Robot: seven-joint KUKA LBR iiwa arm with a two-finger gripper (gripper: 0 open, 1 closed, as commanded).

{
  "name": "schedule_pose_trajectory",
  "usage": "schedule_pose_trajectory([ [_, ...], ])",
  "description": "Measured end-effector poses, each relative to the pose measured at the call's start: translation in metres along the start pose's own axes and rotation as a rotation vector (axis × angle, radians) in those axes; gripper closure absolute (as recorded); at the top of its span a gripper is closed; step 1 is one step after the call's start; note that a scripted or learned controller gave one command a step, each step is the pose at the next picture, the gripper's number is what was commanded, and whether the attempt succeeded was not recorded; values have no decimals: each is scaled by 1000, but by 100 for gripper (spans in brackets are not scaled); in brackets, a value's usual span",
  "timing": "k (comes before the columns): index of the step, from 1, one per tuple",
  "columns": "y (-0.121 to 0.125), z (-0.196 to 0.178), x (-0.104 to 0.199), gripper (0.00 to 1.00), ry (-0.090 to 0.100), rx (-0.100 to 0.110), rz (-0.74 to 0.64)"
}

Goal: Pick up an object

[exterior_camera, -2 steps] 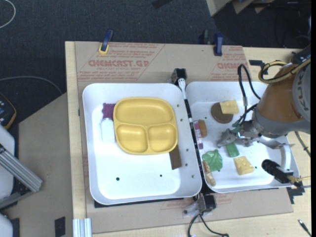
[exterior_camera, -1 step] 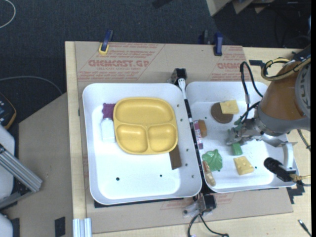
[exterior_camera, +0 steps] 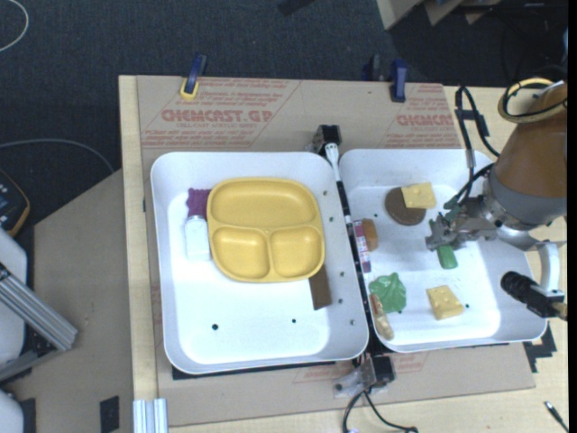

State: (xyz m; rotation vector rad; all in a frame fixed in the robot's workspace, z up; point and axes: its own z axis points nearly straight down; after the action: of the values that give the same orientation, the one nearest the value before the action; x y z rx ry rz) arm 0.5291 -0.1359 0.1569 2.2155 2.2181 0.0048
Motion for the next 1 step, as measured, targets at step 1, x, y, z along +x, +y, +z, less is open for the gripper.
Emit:
schedule_pose_trajectory([
  [1,5,-64,2,100,0,-3,-1],
])
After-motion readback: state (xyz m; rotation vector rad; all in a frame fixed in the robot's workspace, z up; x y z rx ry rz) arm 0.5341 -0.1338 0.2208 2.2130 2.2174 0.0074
